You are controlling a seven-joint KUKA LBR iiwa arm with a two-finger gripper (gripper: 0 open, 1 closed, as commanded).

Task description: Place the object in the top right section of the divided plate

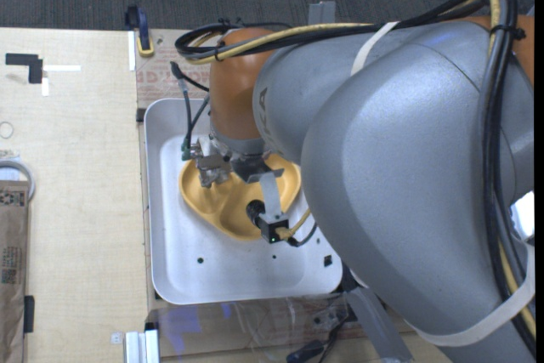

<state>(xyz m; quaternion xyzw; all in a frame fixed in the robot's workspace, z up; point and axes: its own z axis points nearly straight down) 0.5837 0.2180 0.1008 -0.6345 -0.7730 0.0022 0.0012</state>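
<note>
The arm (399, 174) sweeps in from three o'clock and covers most of the bench, its orange band (234, 85) sitting right above the white bin (166, 183). Down at the wrist, the gripper (229, 170) hangs low over the yellow plate (204, 200), which lies in the middle of that bin. The wrist hardware hides the tips, so I cannot tell whether the jaws are apart, together, or clamped on anything. The object itself? I can't pick it out; it may be tucked under the wrist, but nothing shows between the tips, so no claim of a hold here. The plate's dividers and its section toward one or two o'clock are hidden beneath the arm as well. My read: the gripper is over the plate, roughly where a placing move belongs, but whether the object is down is not confirmed. Left to do, as far as this shows: a visible release into that section and a clean lift away.
</note>
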